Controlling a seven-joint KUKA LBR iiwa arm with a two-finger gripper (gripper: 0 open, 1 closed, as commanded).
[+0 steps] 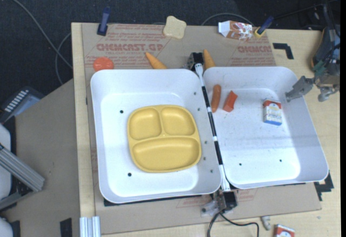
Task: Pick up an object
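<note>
The right bin (303,168) holds three small things near its far side. An orange hot-dog piece (215,98) lies by the left wall, with a red-orange block (230,100) just beside it. A small white carton with red and blue print (273,112) lies further right. My gripper (312,91) hangs over the bin's far right rim, to the right of the carton and slightly beyond it. It is open, with nothing between its fingers (299,89).
The left bin (108,122) holds a yellow divided plate (164,138). Beyond the bins, on the cardboard, lie a bread slice (174,27), a small carton (236,30), two carrots (155,61) (208,59) and an orange disc (102,63).
</note>
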